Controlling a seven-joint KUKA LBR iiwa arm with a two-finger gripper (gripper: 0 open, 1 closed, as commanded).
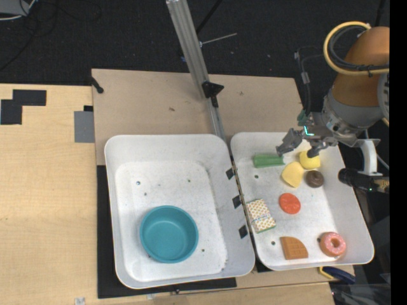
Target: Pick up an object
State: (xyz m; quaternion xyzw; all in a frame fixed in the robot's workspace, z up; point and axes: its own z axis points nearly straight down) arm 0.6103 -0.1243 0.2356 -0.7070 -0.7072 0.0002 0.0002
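Grey arm (356, 100) — orange band, yellow cable

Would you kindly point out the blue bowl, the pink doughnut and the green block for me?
blue bowl (168, 233), camera view, on its inner floor.
pink doughnut (332, 244), camera view, on its frosted ring.
green block (268, 161), camera view, on the middle of its top face.

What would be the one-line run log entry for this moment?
gripper: open, over right bin far end | holds: nothing | nearest: green block, yellow pieces | left bin: blue bowl
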